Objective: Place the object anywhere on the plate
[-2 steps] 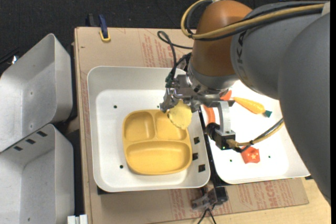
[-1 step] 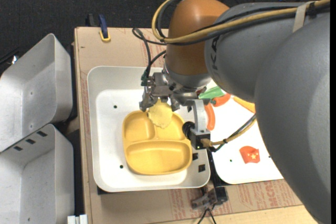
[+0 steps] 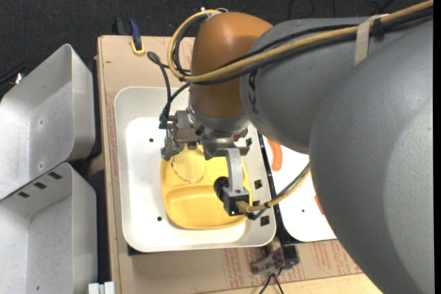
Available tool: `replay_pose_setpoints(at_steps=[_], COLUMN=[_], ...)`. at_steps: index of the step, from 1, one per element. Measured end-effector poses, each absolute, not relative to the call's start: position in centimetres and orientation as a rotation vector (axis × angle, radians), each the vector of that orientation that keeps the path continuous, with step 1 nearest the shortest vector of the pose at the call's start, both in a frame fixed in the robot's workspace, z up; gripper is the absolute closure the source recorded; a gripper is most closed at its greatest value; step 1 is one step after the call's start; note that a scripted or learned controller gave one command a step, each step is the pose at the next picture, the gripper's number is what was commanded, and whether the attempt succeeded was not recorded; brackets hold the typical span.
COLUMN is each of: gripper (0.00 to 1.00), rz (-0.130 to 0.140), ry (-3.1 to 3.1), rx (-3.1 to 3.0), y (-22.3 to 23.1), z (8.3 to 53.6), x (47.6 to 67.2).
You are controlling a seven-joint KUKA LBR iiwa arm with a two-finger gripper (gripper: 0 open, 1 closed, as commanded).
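Two shallow white bins sit side by side on the table point(image 3: 110, 148), and the arm point(image 3: 331, 79) reaches over them from the right, its orange band point(image 3: 224, 65) hanging above the left bin point(image 3: 138, 169). A yellow plate point(image 3: 196, 203) lies in the lower part of that bin, near its front wall. The end effector point(image 3: 207, 148) sits directly over the plate's upper rim, low and close to it. Whether it is wide, narrow or holding anything cannot be told, because the wrist housing and cables cover that part from above.

A pale, rounded outline point(image 3: 185, 167) shows on the plate just below the wrist; it may be the object, or only a mark on the plate, and the view is too unclear to settle which. An orange item point(image 3: 275, 153) peeks out in the right bin point(image 3: 303, 217), mostly hidden by the arm.

Judging from this, the step in hand is the release over the plate. To do it well, the drop should happen well inside the rim and not at the near edge, from low height so the thing does not bounce or roll off the curved yellow surface. A straight vertical retreat afterwards would avoid dragging the plate or knocking it against the bin wall.
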State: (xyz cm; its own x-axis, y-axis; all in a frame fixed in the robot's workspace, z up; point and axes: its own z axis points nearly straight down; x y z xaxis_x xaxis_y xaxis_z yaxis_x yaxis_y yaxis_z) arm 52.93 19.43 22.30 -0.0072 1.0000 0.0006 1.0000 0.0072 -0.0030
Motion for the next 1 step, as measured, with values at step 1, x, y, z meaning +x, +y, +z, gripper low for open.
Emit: replay_pose_setpoints(at_steps=[1], gripper=[0.00], rz=[0.003], ry=[-2.223], rx=[-2.218], y=[19.16], z=[22.33], x=[53.05])
